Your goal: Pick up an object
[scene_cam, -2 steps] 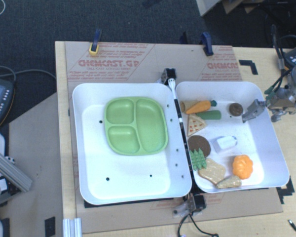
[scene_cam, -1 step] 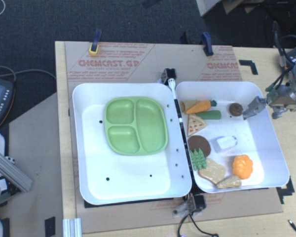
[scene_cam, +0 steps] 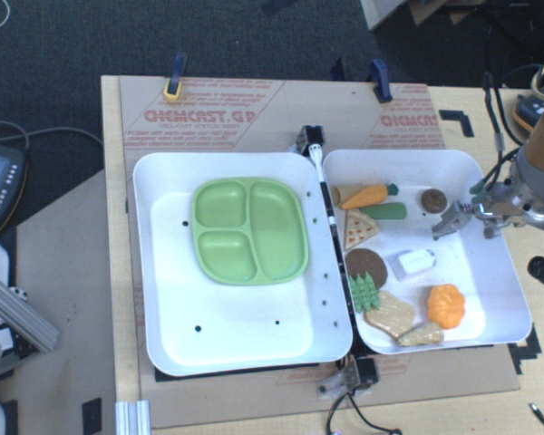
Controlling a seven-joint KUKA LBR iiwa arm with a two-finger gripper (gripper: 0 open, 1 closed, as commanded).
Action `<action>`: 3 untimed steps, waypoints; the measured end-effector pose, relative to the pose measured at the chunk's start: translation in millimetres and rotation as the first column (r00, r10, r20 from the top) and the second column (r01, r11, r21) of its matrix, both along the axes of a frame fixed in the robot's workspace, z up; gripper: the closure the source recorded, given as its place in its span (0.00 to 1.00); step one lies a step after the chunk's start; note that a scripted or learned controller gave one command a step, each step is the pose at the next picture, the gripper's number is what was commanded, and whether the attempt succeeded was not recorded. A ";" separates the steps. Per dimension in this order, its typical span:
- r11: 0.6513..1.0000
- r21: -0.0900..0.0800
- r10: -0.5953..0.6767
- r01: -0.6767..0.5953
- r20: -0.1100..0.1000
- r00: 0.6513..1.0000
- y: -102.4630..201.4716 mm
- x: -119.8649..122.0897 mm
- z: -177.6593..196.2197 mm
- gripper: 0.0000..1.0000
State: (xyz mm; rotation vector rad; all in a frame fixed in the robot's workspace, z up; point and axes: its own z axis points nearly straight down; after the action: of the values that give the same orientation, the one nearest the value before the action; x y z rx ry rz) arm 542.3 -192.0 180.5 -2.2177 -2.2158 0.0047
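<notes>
Overhead slanted view of the bench, read from left to right. Two shallow white bins sit side by side, their inner rims touching along a central seam.

Left bin — one pale green divided plate with three compartments, lying flat toward the upper middle of the bin floor.

Right bin — nine small items, one of each. Along the left wall, top to bottom: an orange carrot with a green marker-like stick just below it, a tan pizza-slice wedge, a dark brown disc, a green spiky piece, and a beige cracker-like slab whose lower end lies near the bin's front rim. Further right: a small white block near the middle of the floor, a small brown round object near the back wall, and an orange pepper-like fruit toward the front right corner.

Gripper — enters from the right above the right bin's upper right area, on the grey arm. Its fingers are spread slightly apart with nothing between them; the visible fingertip points left, near the brown round object and above the white block, touching neither as far as can be told
</notes>
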 end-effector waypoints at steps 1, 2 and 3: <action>1.000 0.001 0.002 -0.002 0.000 1.000 6.4 -2.0 -44.4 0.00; 1.000 -0.006 0.003 -0.003 0.030 1.000 7.0 6.1 -74.6 0.00; 1.000 -0.005 0.001 -0.001 0.027 1.000 6.4 5.1 -65.7 1.00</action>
State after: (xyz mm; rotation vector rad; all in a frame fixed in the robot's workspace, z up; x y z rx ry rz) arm 547.4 -185.5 114.8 -2.2321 -2.2331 -0.0203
